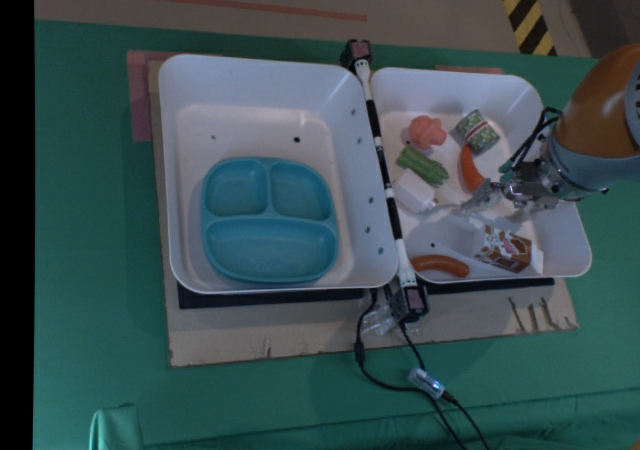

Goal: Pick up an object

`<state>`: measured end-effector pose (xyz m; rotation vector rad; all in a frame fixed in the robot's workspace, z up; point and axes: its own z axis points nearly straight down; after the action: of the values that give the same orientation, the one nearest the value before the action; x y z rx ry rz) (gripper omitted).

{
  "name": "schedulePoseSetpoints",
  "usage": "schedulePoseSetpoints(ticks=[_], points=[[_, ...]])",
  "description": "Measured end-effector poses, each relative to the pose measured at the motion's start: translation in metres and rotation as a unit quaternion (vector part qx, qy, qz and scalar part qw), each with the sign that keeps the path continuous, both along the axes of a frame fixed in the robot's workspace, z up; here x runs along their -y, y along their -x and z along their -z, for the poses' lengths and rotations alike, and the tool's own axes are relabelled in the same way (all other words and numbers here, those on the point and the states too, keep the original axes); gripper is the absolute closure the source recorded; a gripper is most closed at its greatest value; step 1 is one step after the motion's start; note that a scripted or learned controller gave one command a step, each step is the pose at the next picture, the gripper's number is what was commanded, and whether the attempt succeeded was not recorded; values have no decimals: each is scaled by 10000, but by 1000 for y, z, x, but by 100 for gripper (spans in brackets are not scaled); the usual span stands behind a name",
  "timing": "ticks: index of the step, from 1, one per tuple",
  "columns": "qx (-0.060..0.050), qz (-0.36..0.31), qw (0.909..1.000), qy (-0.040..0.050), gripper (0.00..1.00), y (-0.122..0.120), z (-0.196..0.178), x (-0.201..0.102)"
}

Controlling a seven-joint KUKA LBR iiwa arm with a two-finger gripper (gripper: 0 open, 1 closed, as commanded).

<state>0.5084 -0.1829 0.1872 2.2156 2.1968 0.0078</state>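
Observation:
The right bin holds several small items. At its back are a pink lump and a green-and-white can. A green bean pod lies beside an orange carrot-like piece, with a white block in front of the pod. A reddish sausage and a brown-and-white carton lie near the front wall. My gripper hangs low over the middle of this bin, just right of the orange piece and above the carton.
The left bin holds a blue divided plate. A black-and-white divider bar runs between the bins. Cables trail over the green bench in front. The arm's orange band overhangs the right bin's right edge.

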Motion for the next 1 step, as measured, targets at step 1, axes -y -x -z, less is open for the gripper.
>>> schedulePoseSetpoints(ticks=[1], points=[[-34,-20,10000,-26,0,-119,-6,-17]])
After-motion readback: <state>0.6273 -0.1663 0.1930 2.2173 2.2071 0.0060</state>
